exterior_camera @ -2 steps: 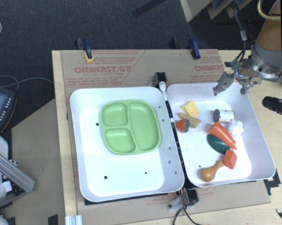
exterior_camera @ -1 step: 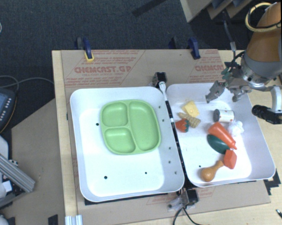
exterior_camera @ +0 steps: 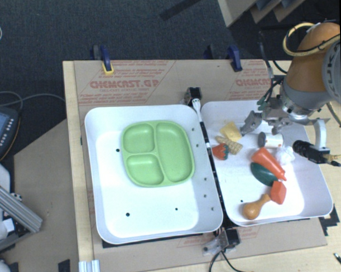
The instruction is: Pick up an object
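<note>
- Toy food fills the right bin [exterior_camera: 312, 203]: a yellow piece [exterior_camera: 231, 131] and a small red piece [exterior_camera: 219, 152] near its left wall, an orange carrot [exterior_camera: 267, 161] over a dark green piece [exterior_camera: 263, 174] at the middle, a red piece [exterior_camera: 278, 192] and a tan pear-shaped toy [exterior_camera: 255, 208] toward the front edge.
- We see the gripper [exterior_camera: 262, 128] hovering over the bin's back half with its fingers spread and nothing between them.
- We judge no single target is clearly under it; a straight descent could land on bare floor between the yellow piece and the carrot and close on air.
- Carrot, green and red pieces touch or overlap, so we expect a finger could hit one and shove the cluster rather than straddle it.
- Rounded shapes may squirt out of a pinch.
- A white scrap [exterior_camera: 284, 155] beside the carrot could get caught instead.
- Left bin [exterior_camera: 105, 179] holds a green divided plate [exterior_camera: 157, 152], well apart from all this.
</note>
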`<move>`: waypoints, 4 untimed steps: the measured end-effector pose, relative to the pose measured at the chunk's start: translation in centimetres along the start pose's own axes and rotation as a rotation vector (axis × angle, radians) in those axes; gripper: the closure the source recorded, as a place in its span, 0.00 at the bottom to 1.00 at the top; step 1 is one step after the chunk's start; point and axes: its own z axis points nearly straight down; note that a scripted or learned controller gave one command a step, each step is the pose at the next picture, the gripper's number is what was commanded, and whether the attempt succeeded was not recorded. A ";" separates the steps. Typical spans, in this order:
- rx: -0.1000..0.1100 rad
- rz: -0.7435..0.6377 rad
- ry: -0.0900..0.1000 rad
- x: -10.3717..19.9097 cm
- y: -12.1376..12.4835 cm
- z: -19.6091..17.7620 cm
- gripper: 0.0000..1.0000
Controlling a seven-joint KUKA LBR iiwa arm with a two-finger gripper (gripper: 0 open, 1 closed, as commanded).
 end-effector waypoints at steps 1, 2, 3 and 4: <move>-0.015 -0.001 -0.006 -1.0 0.9 4.5 0.00; -0.025 -0.001 -0.007 -1.0 1.3 5.0 0.00; -0.010 0.001 -0.004 -0.9 0.8 4.6 1.00; -0.011 0.000 -0.003 -0.9 1.0 0.3 1.00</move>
